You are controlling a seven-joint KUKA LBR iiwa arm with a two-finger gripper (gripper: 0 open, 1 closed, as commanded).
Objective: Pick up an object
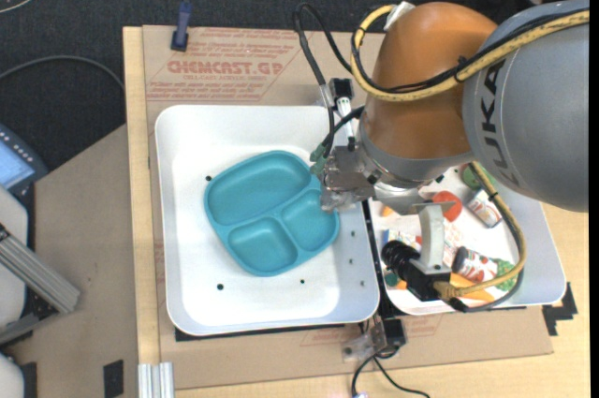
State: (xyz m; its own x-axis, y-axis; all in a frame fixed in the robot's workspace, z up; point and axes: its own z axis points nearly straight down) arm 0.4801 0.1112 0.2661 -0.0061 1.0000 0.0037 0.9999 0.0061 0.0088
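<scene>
A teal divided plate (267,213) with three compartments lies in the left white bin (187,293), tilted a little. My gripper (329,188) is down at the plate's right rim, close to the wall between the two bins. The big grey and orange wrist hangs over it and hides how it meets the plate. In the right bin (547,279) several small things lie partly under the arm: a red-orange piece (450,203), a small brown-capped tube (485,210) and a white and red packet (474,268).
Both bins rest on a brown cardboard sheet (234,68) printed with red letters. A small blue clip (181,26) sits at its far edge. The arm covers most of the right bin. Bare white floor shows around the plate in the left bin.
</scene>
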